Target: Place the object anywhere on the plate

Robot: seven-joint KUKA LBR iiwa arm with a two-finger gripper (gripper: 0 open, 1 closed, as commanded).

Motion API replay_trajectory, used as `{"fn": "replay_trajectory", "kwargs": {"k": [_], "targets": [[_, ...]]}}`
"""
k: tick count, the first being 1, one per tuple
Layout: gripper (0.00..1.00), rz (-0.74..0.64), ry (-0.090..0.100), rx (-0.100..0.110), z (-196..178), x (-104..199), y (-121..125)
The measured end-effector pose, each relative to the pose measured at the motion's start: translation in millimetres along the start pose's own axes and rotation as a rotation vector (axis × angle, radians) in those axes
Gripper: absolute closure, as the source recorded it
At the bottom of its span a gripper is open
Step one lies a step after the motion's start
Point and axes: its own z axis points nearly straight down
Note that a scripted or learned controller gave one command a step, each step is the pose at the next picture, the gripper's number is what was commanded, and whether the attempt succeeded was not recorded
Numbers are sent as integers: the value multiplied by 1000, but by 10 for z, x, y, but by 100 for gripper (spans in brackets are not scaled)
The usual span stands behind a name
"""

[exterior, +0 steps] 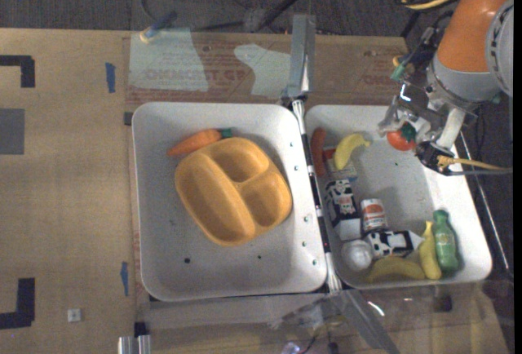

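pincer [405, 134] is clenched on a small red tomato [400, 140], raised over the right bin's [477, 242] far edge. to do: carry it left to the yellow plate [232, 189] mid left bin [155, 205], w/ a carrot [194, 142] by its far rim.

No readable text anywhere; the labels on the small cartons [341, 199] are too blurred.

An orange-yellow plate [233, 190] is showing against a white bin [155, 205]. An orange carrot [194, 141] is lying nearby. A green bottle [444, 241] is glowing beside yellow bananas [395, 268].
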Motion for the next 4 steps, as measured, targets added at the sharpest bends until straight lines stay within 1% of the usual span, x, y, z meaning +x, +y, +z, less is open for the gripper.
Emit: {"fn": "replay_trajectory", "kwargs": {"k": [1, 2, 3, 4], "targets": [[100, -303, 2, 0, -162, 397, -264], [100, -737, 1, -7, -439, 881, -520], [100, -749, 1, -6, -402, 1482, -294], [100, -1169, 1, -4, -378, 1714, -426]]}}
